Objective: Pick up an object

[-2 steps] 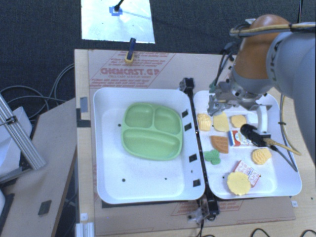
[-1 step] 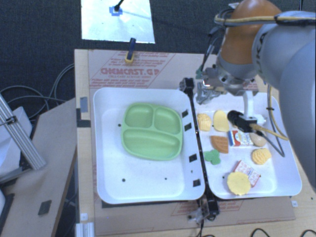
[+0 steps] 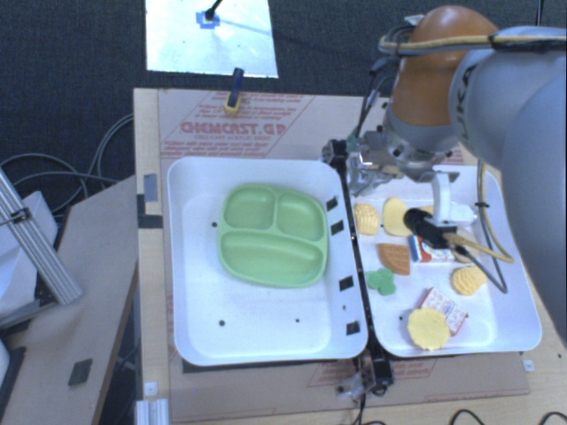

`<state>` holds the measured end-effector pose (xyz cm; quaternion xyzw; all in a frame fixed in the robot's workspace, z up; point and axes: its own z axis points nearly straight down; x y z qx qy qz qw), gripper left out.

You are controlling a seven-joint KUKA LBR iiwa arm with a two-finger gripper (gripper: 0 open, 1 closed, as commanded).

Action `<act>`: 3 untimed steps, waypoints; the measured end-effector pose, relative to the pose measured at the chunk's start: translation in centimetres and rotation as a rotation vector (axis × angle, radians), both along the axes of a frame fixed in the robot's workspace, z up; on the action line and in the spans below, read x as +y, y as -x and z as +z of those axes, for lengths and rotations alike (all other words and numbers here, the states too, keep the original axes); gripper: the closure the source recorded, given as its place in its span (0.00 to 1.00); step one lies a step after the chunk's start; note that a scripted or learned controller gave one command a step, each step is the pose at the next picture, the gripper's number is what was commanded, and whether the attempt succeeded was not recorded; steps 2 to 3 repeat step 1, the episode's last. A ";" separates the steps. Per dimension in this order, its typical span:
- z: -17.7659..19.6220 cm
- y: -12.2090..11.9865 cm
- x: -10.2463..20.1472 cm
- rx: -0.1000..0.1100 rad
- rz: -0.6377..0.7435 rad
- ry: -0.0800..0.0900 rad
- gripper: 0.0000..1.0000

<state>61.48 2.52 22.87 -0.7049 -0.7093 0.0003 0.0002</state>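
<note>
My gripper [image 3: 361,181] hangs over the far left corner of the right bin [image 3: 523,326], close to the wall between the two bins. Just in front of it lie a ridged yellow piece [image 3: 366,220] and a smooth yellow oval [image 3: 394,216]. Nearer the front are an orange wedge [image 3: 395,258], a small green piece [image 3: 381,281], a yellow disc [image 3: 429,328], a red and white packet [image 3: 446,307] and a ridged yellow shell [image 3: 468,280]. A red, white and blue packet [image 3: 423,251] is partly hidden by the wrist. I see nothing held.
The left bin [image 3: 195,326] holds a green divided plate [image 3: 272,235]. The grey arm with its orange band [image 3: 443,60] covers the right bin's far right part. Cardboard [image 3: 257,127] lies beyond the bins.
</note>
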 end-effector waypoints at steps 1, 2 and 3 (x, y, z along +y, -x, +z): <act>-1.4 -0.4 -1.3 0.000 -0.006 0.001 1.00; -1.4 -0.4 -1.3 0.000 -0.006 0.001 1.00; -1.4 -0.4 -1.3 0.000 -0.006 0.001 1.00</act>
